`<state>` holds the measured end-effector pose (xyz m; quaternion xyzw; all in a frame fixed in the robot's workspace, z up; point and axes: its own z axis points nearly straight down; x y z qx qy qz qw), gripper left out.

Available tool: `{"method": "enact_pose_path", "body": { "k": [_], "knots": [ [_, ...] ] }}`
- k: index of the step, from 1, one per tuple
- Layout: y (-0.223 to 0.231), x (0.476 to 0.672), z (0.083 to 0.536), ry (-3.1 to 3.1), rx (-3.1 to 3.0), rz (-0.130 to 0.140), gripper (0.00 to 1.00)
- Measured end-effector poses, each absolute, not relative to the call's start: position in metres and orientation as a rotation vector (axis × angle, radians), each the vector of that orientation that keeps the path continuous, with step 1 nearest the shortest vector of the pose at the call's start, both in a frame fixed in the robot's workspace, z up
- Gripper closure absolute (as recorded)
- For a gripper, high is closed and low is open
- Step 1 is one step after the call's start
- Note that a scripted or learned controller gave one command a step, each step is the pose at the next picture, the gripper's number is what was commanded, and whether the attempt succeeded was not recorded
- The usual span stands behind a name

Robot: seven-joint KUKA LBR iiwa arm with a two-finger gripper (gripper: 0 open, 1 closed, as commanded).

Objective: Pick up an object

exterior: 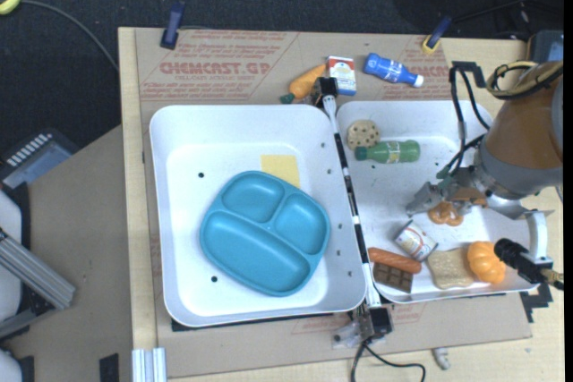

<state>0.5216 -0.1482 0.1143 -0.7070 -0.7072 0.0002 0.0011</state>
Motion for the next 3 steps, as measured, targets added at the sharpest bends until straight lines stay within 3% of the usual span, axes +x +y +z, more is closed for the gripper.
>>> {"method": "enact_pose_path", "body": {
  "k": [1,2,3],
  "knots": [
    [-0.189,0.566,0.084,-2.222,-2.223,0.001,0.0],
    [-0.172,0.655,0.081,-2.207,-2.197,0.03,0.0],
    [-0.167,0.594,0.085,-2.221,-2.222,0.0,0.0]
  ]
}}
